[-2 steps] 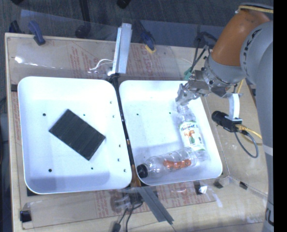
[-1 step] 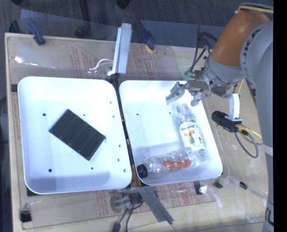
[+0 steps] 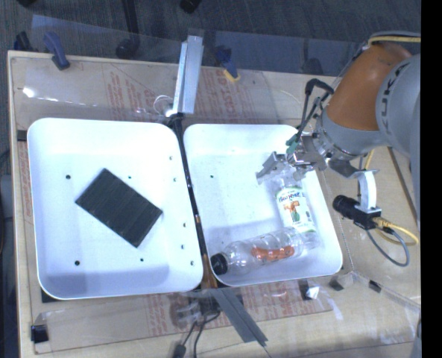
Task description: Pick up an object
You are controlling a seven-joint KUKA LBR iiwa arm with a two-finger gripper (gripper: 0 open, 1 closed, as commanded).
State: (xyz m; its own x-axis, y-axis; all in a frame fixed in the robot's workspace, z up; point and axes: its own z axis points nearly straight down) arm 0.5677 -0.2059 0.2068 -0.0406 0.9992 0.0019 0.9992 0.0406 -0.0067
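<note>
Beneath bins (image 3: 49, 136), wooden bench (image 3: 94, 99), dark carpet (image 3: 280, 6) behind

Two white bins (image 3: 101, 278), two clear bottles (image 3: 261, 250), one dark pad (image 3: 119, 206)

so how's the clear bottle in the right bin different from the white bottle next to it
The clear bottle is see-through with a black cap and orange bits inside; the white bottle is opaque with a printed label. The clear bottle lies along the near wall of the right bin; the white bottle lies along the bin's right side, its top under the gripper. Both lie flat in that bin.
</note>
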